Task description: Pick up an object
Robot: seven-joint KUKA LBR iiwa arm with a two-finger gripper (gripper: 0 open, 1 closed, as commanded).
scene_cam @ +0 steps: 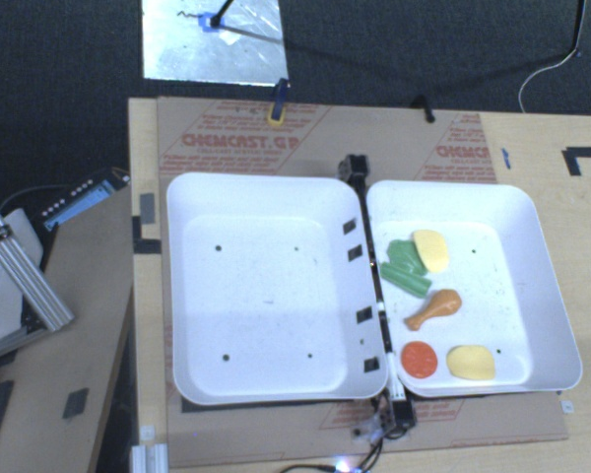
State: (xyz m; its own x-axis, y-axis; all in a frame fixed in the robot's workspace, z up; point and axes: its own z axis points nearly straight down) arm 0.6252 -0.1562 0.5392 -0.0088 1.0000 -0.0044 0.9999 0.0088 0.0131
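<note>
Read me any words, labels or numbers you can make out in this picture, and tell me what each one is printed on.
"CHEMCAST GP": red print on the brown sheet under the bins, behind the left bin.
The same red print repeats at a slant behind the right bin, partly cut off.
More red print along the sheet's front edge is too hidden to read.
The toys, both bins and the foil square carry no readable text.

Single fixed camera above bench (79,294), looking down at slant, both bins (266,190) framed.
</note>
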